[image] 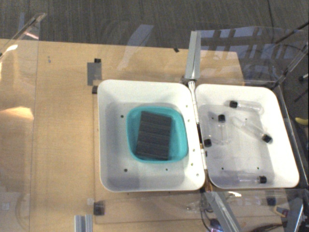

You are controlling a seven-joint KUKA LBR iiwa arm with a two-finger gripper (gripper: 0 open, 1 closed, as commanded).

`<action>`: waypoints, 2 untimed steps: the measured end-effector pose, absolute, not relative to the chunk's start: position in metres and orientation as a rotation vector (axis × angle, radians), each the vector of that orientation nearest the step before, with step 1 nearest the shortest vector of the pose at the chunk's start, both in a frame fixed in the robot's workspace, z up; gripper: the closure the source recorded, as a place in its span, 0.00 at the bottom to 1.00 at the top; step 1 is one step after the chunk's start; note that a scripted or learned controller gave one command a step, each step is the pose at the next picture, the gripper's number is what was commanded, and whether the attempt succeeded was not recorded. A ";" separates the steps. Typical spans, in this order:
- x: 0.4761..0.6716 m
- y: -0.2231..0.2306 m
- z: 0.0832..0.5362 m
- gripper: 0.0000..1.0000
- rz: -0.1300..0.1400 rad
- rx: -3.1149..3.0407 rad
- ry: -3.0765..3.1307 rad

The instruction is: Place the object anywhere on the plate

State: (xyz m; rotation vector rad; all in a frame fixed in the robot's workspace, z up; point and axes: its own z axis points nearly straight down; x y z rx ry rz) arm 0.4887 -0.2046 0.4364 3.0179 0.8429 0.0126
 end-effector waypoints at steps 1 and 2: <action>0.489 -0.205 0.436 0.00 0.013 3.068 0.642; 0.489 -0.206 0.436 0.00 0.014 3.105 0.431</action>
